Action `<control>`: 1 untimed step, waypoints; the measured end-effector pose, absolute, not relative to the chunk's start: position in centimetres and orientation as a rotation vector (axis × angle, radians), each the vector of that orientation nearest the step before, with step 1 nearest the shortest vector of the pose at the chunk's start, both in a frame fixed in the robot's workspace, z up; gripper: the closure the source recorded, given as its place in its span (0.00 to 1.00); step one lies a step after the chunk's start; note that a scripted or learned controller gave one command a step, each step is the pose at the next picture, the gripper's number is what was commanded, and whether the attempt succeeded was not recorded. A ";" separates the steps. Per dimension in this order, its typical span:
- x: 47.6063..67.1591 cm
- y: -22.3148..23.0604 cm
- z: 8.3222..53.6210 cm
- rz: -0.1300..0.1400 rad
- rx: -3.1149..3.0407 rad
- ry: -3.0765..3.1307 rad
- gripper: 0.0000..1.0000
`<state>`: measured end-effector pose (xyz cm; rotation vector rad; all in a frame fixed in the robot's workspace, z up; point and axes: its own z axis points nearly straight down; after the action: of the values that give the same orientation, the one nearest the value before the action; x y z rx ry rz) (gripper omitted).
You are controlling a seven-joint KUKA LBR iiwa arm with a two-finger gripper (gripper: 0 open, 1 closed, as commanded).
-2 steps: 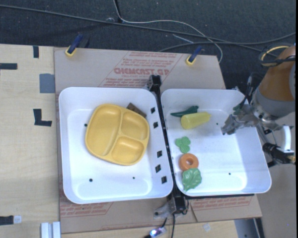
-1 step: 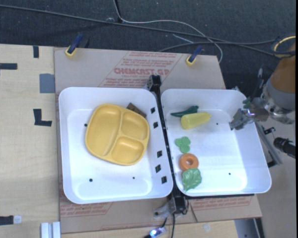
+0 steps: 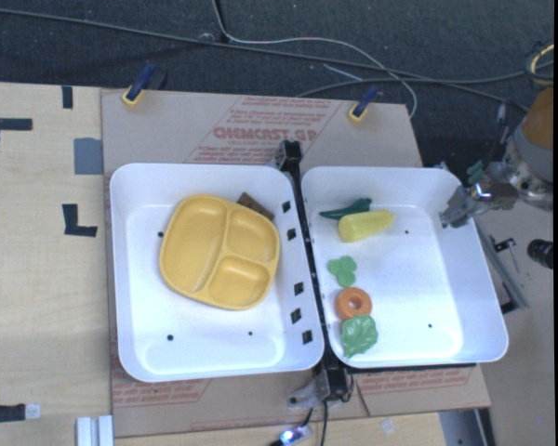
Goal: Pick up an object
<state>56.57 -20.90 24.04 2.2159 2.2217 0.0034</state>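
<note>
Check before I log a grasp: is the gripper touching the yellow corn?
Apart. The camera view shows the gripper at the right bin's edge, white floor between it and the corn.

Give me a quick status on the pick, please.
Tool at right bin's right rim, holding nothing. Corn, donut, greens untouched. Path clear.

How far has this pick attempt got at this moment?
Nothing looks picked yet. The gripper sits at the right bin's outer rim with nothing visible in it. The toy corn cob, green pieces, orange ring and leafy green all lie in that bin; the yellow divided plate rests in the left bin. Reaching, grasping and lifting remain.
</note>
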 end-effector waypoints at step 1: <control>57.2 -15.0 23.0 0.000 2.215 2.229 1.00</control>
<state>57.21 -14.95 22.98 2.2154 2.2294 -0.0001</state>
